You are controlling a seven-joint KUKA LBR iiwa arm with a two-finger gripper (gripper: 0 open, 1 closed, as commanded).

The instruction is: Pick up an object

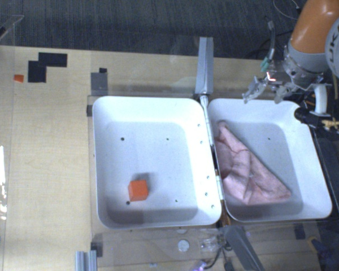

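Small metal fittings point(183, 244) sit on the pale wooden counter point(45, 168) at the near edge, well below and left of the claw, just outside the seam where the two bins meet.

Next comes the left bin point(107, 208), a shallow white plastic tray with rounded corners and a smooth, slightly speckled floor. An orange block point(138, 190), small, matte and roughly cube-shaped, rests on that floor toward the near left corner, far from the claw and diagonally across both bins from it. Nothing touches it.

Beside it, the right bin point(313, 208) has the same white tray shape. A pink cloth point(248, 171) lies crumpled on its floor, soft and creased, spread in a rough triangle from the bin's far left corner down toward the near right. It sits below and slightly left of the claw, apart from it.

Between the bins a row of small holes runs along the shared rim, and a grey metal post point(204, 66) rises from the far end of that seam, left of the claw.

Above the far rim of the right bin hangs the claw point(265, 89), its thin metal fingers spread apart with nothing between them. Behind it the grey arm point(305, 61) carries a glossy orange band point(322, 16), and part of a dark letter on the grey casing at the right edge is too cropped to read.

Far to the left of the claw, black angular shapes point(45, 65) and a small orange square point(18, 78) lie flat on the counter.
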